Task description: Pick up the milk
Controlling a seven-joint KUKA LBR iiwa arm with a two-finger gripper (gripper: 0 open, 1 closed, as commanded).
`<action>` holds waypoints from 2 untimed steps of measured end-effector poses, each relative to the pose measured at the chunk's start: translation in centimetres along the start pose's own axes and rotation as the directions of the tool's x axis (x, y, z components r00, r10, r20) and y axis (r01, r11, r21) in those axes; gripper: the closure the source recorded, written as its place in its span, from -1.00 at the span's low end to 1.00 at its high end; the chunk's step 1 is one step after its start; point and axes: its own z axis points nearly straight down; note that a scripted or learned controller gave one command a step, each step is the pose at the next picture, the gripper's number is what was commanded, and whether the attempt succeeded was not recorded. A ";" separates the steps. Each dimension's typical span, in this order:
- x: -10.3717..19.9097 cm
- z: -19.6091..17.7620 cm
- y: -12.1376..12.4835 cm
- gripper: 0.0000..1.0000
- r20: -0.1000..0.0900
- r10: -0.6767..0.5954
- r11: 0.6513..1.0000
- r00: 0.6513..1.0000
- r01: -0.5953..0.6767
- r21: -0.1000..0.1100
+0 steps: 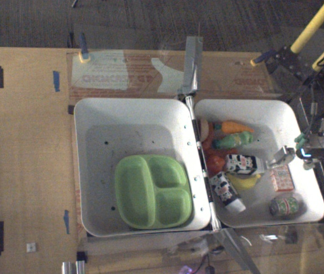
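Two shallow white bins are seen from above, side by side on a tan bench [25,170]. The left bin [93,124] holds a green divided plate [153,191] toward its near right corner; the rest of its floor is bare, leaving wide room along its far and left walls. The right bin [270,110] is crowded along its left wall, while its far right part and centre are open.

The milk [241,164], a small carton printed with black-and-white cow patches, lies on its side in the middle-left of the right bin. No writing on it can be read. A second cow-patterned carton [226,191] lies just nearer, tilted, beside a yellow banana [244,181]. An orange carrot [234,127] and a green vegetable [233,141] lie beyond the milk, with a red item [214,162] to its left. A small red-and-white packet [282,179] and a dark round object [284,206] lie to the right; their print is too small to read.

The pincer [282,156] is seen just right of the milk, apart from it, over open floor. Whether it is spread or pressed together cannot be told.

Mirrored lettering on a sheet [102,76] beyond the bins is illegible.
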 end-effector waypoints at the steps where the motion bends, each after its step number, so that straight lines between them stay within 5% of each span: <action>1: 3.2 7.3 10.6 -1.00 0.001 0.028 1.000 1.000 -0.028 -0.003; 2: 6.1 14.5 7.6 -1.00 0.003 -0.099 0.995 0.995 0.099 -0.013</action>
